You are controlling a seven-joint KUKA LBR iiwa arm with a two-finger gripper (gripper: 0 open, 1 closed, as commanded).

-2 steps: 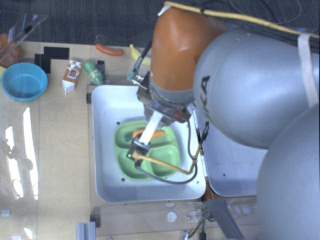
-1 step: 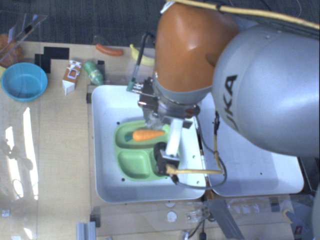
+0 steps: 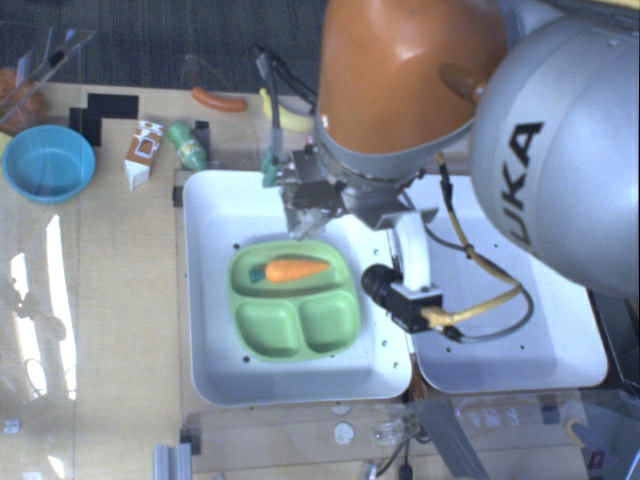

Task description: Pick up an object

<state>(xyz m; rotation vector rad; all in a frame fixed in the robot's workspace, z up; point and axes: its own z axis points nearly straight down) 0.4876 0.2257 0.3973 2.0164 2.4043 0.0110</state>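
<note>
Target taken to be the carrot [image 3: 296, 269]: it lies in the far, long compartment of the green tray [image 3: 296, 330], which sits in the left bin [image 3: 215, 298]. The tray's two near compartments hold nothing that can be made out.

Gripper [image 3: 312, 206] is seen just beyond the tray's far rim, a little right of the carrot's middle, under the orange band of the arm [image 3: 400, 58]. Its finger state cannot be told; the wrist body hides them. Nothing is seen to be held.

Carrot axis: long axis runs roughly left-right, tilted slightly so the right end sits a touch farther. The green stub is at the left end, the orange tip points right. It lies flat, apart from the compartment walls as far as can be judged, though the far wall looks close.

For the step in hand, judged from this view:
- The gripper should be brought nearer and slightly left, centred over the thick middle of the carrot.
- Closing direction should be set across the long axis, i.e. near-far, so the narrow width is spanned.
- Descent should be kept clear of the tray's far rim and the divider on the near side; a finger landing on either would likely tip or drag the tray.
- The tapered right end should be avoided, as slip is probable there.
</note>
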